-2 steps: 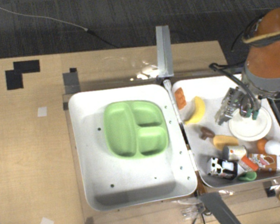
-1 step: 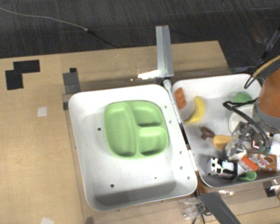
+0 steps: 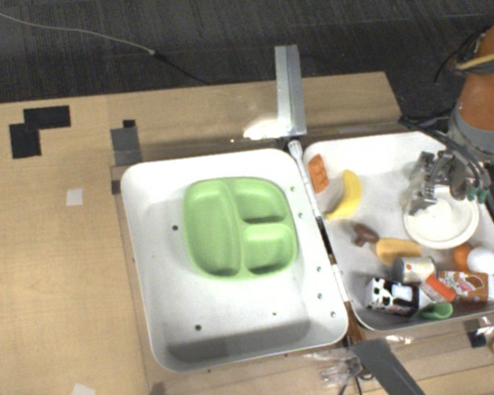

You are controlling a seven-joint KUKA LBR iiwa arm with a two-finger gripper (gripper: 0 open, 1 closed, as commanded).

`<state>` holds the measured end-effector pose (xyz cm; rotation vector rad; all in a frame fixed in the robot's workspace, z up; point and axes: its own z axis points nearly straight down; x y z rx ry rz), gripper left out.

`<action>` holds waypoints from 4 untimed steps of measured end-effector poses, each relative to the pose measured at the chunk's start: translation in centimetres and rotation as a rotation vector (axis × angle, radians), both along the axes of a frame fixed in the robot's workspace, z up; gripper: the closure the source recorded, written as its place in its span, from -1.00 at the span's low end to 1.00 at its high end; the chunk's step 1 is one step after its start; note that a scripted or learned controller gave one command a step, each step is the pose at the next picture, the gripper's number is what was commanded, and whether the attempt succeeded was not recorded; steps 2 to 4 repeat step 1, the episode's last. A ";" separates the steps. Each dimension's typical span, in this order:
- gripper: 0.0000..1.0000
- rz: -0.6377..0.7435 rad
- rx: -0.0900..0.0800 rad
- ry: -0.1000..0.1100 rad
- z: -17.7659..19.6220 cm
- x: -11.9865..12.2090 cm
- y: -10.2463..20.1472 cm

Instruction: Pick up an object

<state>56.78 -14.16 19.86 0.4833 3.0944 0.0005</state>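
The gripper (image 3: 430, 186) hung low in the right bin (image 3: 377, 148), just above a white plate (image 3: 441, 225), apparently in the approach step with nothing visibly held; how far its jaws stood open could not be told. Candidates lay close: a banana (image 3: 349, 194) to its left, with small toys heaped along the front edge, so the next move called for descending onto one.

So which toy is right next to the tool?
The white plate. It lies just under the tool, while the banana and the other toys sit farther away.
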 end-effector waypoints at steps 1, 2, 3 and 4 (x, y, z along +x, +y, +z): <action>1.00 -0.059 0.001 0.000 1.7 0.4 0.2; 1.00 -0.059 0.001 0.000 1.7 0.4 0.2; 1.00 -0.059 0.001 0.000 1.7 0.4 0.2; 1.00 -0.059 0.001 0.000 1.7 0.4 0.2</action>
